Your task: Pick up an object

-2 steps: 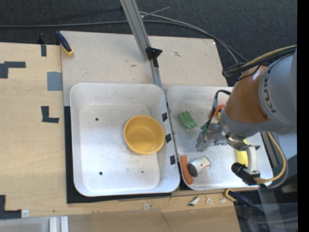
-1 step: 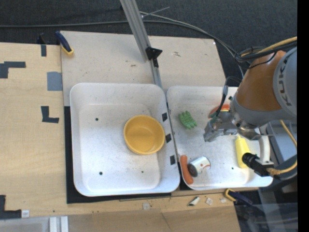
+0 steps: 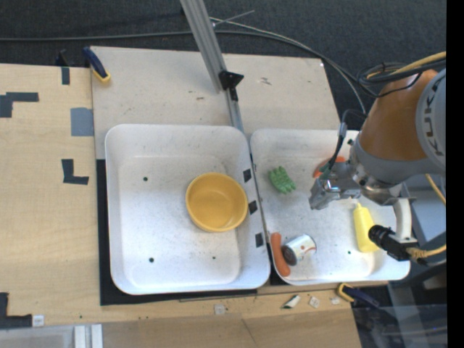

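My gripper (image 3: 324, 192) hangs over the middle of the right bin (image 3: 304, 145), its grey wrist and orange band reaching in from the right. A small green object (image 3: 282, 179) lies to its left in that bin. An orange carrot-like piece (image 3: 279, 254) and a silver cylinder (image 3: 298, 248) rest near the bin's front left corner. A yellow object (image 3: 362, 228) lies at the right, partly under the arm. A yellow bowl (image 3: 215, 201) sits in the left bin (image 3: 138, 158).
A grey metal post (image 3: 210, 42) slants down to the divider between the bins. Black cables run across the dark floor at the top. A blue and yellow clamp (image 3: 96, 64) lies at the board's far left corner.
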